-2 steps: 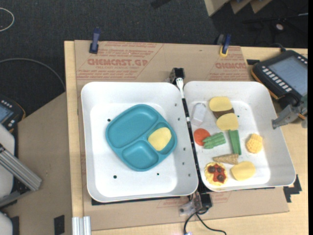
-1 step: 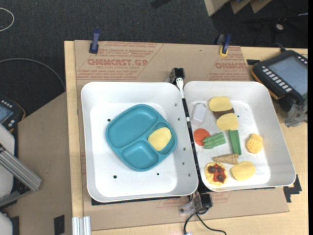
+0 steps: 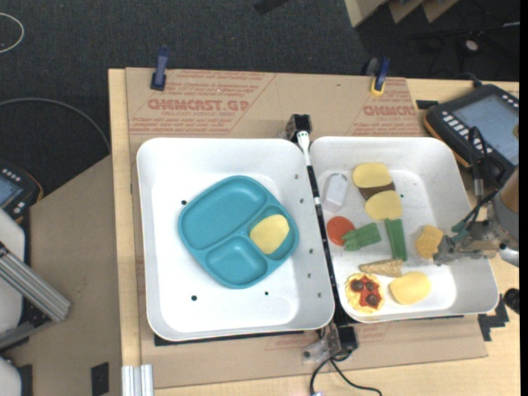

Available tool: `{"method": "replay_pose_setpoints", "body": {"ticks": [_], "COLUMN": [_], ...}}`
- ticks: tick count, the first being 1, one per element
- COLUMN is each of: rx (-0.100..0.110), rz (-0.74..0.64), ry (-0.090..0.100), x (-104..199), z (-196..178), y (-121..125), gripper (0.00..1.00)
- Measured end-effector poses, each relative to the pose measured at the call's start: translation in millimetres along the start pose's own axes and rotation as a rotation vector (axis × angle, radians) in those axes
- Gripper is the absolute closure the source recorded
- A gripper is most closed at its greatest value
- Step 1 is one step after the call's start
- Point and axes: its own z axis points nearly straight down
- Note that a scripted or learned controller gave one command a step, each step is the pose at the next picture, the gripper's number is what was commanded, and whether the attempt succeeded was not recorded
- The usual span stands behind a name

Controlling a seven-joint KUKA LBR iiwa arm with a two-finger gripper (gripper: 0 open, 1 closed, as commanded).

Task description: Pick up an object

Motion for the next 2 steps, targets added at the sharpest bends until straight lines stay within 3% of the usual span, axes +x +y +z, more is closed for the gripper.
{"method": "replay_pose_setpoints", "body": {"ticks": [1, 2], "rx": [-0.023, -0.037], "rz": [-0.011, -0.010], "ry": [-0.006, -0.007], "x": [69, 123], "z": [-106, -295], "y": [4, 1], "gripper": [1.00, 1.00]}}
